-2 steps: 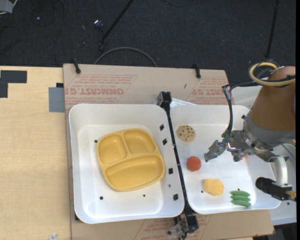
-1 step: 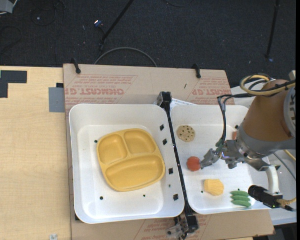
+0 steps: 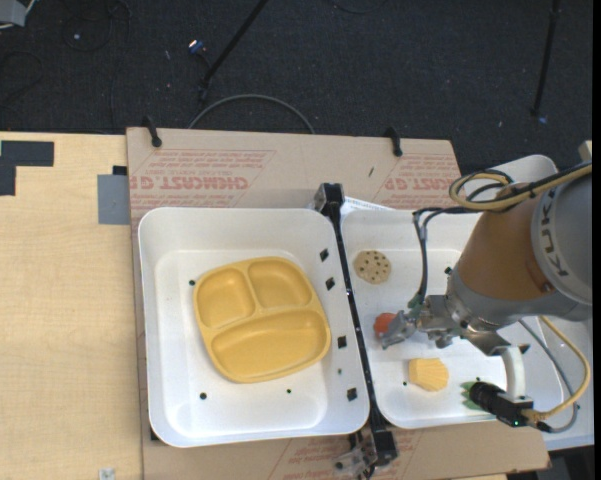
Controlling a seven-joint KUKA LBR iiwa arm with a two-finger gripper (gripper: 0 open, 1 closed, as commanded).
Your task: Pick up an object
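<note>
Reaching in from the right, your arm (image 3: 510,258) has its gripper (image 3: 395,331) low over the right bin (image 3: 400,238), near the bin's left wall and about midway along it. A small red piece (image 3: 383,322) lies on the bin floor right at the gripper's tip, on its left side and touching it or very nearly so. The view is too coarse there for you to tell whether the piece sits inside the grip or just against it. Nor can you tell whether the gripper is spread or closed.

Two more things share that bin. A round, speckled cookie (image 3: 372,265) lies flat toward the far end, apart from the gripper and close to the left wall. A yellow block (image 3: 429,373) lies toward the near end, just below the gripper and not touching it.

The left bin (image 3: 150,318) holds a yellow tray (image 3: 260,318) with three compartments. It lies flat, turned slightly askew, around the middle of the bin floor. Both bins sit side by side on the bench (image 3: 50,298), with their inner walls meeting.
</note>
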